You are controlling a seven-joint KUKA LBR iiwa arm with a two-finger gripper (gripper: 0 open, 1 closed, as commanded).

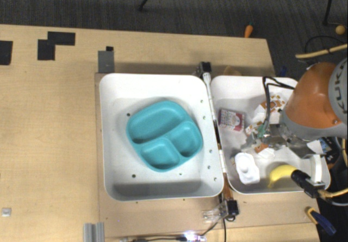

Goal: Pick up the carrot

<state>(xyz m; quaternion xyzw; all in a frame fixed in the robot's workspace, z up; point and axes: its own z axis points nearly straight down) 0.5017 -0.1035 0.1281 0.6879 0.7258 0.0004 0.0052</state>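
The right bin (237, 93) holds the clutter. At its near side stands a white bottle (246, 168), with a yellow banana (279, 173) just beside it, further from the left bin. Just beyond the bottle, the gripper (262, 138) hangs low over the bin floor; whether it is open or closed cannot be told. A small orange piece, seemingly the carrot (263, 148), lies between the bottle and the gripper, right under the tool and mostly hidden by it. Beyond the bottle, nearer the shared wall, a small pink and white packet (231, 119) lies flat. Farther still sit some brown and white scraps (273, 104), too small to make out.

The left bin (115, 126), across the wall from the bottle, holds a teal divided plate (163, 135), tilted.

The arm (315, 102) covers the bin's side away from the bottle. Bare white floor shows in the far corner beyond the packet.
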